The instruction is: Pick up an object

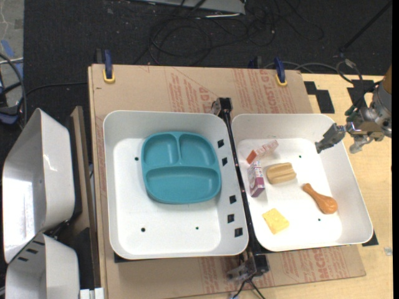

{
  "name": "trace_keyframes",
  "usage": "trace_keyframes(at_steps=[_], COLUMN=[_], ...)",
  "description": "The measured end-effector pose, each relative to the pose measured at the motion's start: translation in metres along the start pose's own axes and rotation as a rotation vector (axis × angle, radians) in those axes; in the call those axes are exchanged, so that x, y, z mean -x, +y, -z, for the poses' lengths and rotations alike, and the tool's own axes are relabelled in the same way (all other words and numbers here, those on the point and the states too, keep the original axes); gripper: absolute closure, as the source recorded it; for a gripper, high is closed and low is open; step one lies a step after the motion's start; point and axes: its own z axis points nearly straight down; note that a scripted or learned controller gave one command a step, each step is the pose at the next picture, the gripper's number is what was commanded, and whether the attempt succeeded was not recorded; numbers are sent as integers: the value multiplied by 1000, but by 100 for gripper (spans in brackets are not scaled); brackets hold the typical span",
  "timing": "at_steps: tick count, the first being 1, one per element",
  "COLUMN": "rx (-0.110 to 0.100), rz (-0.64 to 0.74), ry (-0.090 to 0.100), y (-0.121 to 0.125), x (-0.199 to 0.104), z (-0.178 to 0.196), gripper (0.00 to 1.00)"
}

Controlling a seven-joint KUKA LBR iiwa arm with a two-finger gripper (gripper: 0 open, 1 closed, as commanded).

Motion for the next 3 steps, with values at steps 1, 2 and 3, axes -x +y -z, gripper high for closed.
trace_keyframes(at_steps=[1,2,3], rx=[11,6,4], rz=[3,0,1], ry=[-3,-1,0], y=[2,-5,-7], x=[-1,-2,-7], z=[6,-41,-105], gripper=[0,0,0])
